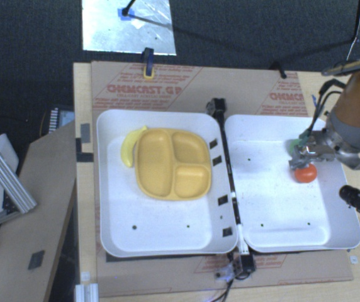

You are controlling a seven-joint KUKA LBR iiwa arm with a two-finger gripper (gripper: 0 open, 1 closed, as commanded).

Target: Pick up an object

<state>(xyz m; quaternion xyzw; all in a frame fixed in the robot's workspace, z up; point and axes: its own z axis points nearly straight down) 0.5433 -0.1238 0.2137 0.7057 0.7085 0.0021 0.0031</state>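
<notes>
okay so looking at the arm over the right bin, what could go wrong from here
1. The claw sits right above the small red-orange object; it looks round, so it may roll away or squirt out when pinched.
2. Something green lies beside the claw and could get caught in the grasp instead.
3. The object is fairly near the right bin wall, so a nudge might push it against the edge.

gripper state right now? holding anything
Two-finger gripper: low in the right white bin, right over the small round orange-red tomato-like object; whether it grips it cannot be told.
</notes>
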